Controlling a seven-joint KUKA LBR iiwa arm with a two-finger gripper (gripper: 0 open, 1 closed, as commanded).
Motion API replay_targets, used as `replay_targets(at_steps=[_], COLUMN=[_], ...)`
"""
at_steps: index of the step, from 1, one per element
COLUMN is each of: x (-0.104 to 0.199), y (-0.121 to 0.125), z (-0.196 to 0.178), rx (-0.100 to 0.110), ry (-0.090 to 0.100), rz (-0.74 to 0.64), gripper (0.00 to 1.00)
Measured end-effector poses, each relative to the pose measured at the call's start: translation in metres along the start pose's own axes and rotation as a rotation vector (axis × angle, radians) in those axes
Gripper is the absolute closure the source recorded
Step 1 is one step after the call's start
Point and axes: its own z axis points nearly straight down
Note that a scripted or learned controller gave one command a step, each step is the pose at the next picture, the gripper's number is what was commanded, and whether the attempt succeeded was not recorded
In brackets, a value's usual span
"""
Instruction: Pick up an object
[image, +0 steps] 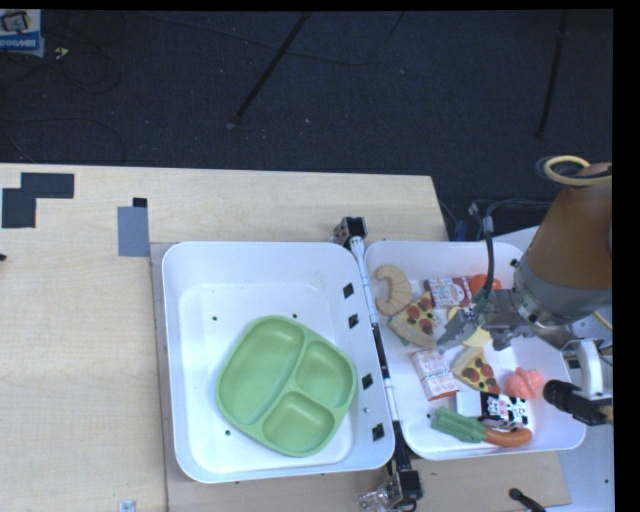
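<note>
Just below-left of the pizza slice (417, 322) in the right bin (560, 437), the hand (462, 330) hangs with fingers spread, gripping nothing, the slice lying closest.

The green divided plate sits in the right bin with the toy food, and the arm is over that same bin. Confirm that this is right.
Not quite. The camera view shows the green divided plate lying in the left bin, apart from the toy food. The toy food is in the right bin, and the arm is over that bin.
</note>
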Motion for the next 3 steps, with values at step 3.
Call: replay_targets(at_steps=[3], x=[0.024], y=[0.125], z=[0.108], rx=[0.008], ry=[-0.003], rz=[0.005], gripper=[0.00])
